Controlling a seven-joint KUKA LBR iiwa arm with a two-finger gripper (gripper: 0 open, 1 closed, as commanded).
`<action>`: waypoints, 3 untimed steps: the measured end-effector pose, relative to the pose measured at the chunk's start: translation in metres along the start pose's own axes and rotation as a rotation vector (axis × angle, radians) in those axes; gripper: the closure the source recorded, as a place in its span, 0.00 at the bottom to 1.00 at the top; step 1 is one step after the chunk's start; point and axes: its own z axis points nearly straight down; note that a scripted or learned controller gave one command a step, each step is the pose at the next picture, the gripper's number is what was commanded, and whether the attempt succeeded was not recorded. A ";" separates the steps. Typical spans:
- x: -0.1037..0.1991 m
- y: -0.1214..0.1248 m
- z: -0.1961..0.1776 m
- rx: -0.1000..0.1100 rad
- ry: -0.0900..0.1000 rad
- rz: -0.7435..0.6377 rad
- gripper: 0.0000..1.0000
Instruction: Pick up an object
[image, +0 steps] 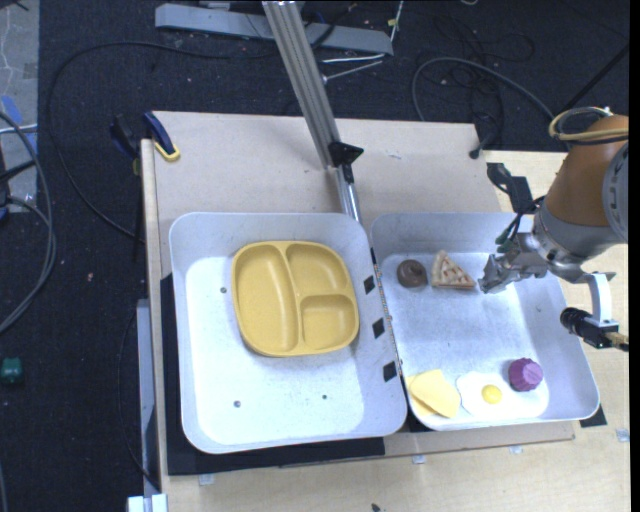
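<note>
yellow divided plate (295, 298): smooth glossy plastic | white bins (280, 410): matt, speckled | tabletop (250, 165): pale matt wood, perhaps | pole (305, 75): brushed metal

Below me I count two white bins (200, 300). One yellow divided plate (295, 298), one brown round piece (411, 272), one pizza slice (452, 272), one yellow wedge (435, 393), one fried egg (488, 393), one purple object (525, 375).

The arm (590, 190) is cut off at three o'clock; the gripper (494, 277) fingertips are too small to tell apart.
</note>
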 end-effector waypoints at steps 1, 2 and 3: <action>0.000 0.006 -0.064 -0.006 -0.001 0.002 1.00; 0.000 0.007 -0.093 -0.004 0.000 0.002 1.00; 0.054 -0.017 -0.102 0.003 0.003 -0.001 1.00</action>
